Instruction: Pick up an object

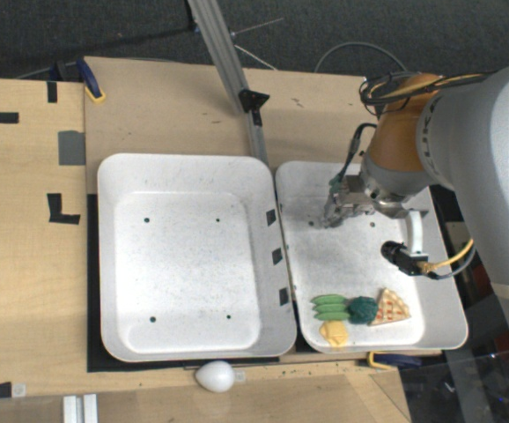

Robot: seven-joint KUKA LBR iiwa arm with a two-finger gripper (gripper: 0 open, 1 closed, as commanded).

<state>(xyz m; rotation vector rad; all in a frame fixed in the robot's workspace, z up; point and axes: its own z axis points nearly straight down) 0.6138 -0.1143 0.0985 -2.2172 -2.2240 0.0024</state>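
White egg point(215, 376) (outside bins); toys point(360, 309) fill right bin point(303, 192).

We see two shallow white plastic bins point(193, 254), finely black-speckled. Right bin: green ridged pea-pod toy point(329, 306), dark green broccoli-like toy point(360, 308), pale yellow lumpy toy point(334, 331), orange-tan pizza-slice toy with red dots point(390, 307). White egg-shaped object point(215, 376) on light tan wooden bench point(25, 263), black tape marks. Grey arm point(475, 157), orange band.
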